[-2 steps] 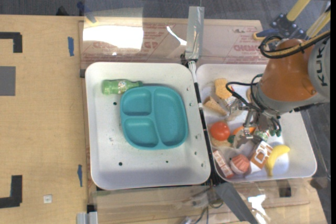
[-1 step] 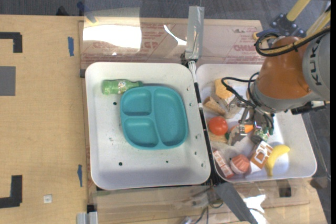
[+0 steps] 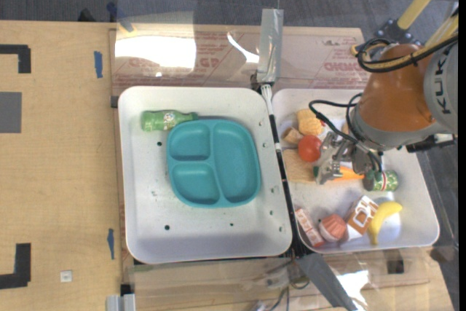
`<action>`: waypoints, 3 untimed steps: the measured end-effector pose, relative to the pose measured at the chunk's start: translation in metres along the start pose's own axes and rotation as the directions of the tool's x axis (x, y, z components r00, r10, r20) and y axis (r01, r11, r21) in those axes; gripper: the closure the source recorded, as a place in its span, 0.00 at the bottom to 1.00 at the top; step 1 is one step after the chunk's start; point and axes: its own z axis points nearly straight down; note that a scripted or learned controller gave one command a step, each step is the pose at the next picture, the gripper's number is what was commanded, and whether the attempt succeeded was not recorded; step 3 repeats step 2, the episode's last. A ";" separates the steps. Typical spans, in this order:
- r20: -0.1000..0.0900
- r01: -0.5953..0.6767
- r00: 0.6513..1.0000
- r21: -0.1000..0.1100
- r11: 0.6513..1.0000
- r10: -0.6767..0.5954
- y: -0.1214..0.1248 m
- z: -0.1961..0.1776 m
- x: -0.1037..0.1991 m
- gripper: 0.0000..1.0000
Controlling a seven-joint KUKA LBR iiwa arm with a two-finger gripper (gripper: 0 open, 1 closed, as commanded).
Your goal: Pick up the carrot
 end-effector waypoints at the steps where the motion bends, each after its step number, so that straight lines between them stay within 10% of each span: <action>1: -0.025 -0.332 0.943 0.007 0.943 0.332 -0.014 0.002 -0.040 1.00; 2: -0.020 -0.213 0.977 -0.001 0.977 0.213 0.045 -0.085 -0.010 1.00; 3: -0.020 -0.213 0.977 -0.001 0.977 0.213 0.045 -0.085 -0.010 1.00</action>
